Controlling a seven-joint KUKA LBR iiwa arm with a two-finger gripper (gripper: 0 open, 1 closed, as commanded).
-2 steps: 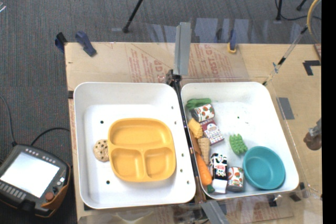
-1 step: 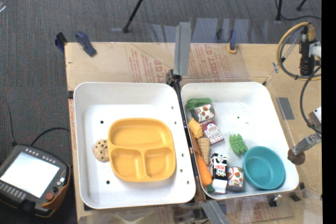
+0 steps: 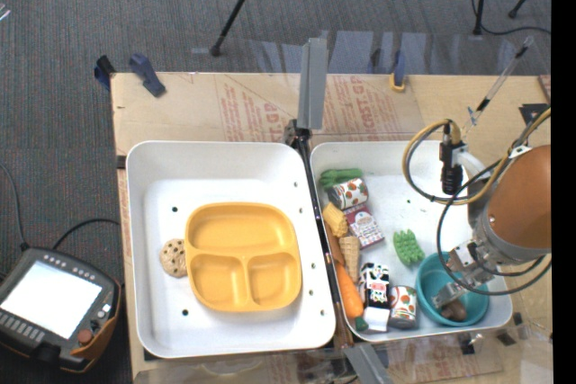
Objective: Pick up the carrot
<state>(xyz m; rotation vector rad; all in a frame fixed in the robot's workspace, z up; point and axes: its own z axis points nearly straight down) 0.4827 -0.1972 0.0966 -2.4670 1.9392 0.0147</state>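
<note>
Camera view: I look down on two white bins on the worktop; the carrot (image 3: 349, 290) lies in the right bin (image 3: 409, 153), hard against its left wall, near the front edge.
Carrot's lie: lengthways, far to near, its far end under or against a waffle cone (image 3: 348, 249), with a cow-patterned carton (image 3: 374, 283) just beside it on the right.
Handling: I judge it a toy vegetable, so light and stiff, with a smooth, tapering, probably slippery skin that could squirt out of a pinch.
Where to grip: across the thick middle, fingers either side; the bin wall on the left leaves little room for a finger, so I would expect a tight fit.
Gripper (image 3: 459, 283): over the teal bowl (image 3: 429, 297) at the right bin's near right corner, well apart from the carrot; I cannot tell how its jaws stand, and I see nothing held.
Left bin (image 3: 144, 193): yellow divided plate (image 3: 243, 254) and a cookie (image 3: 173, 257), not in play.
</note>
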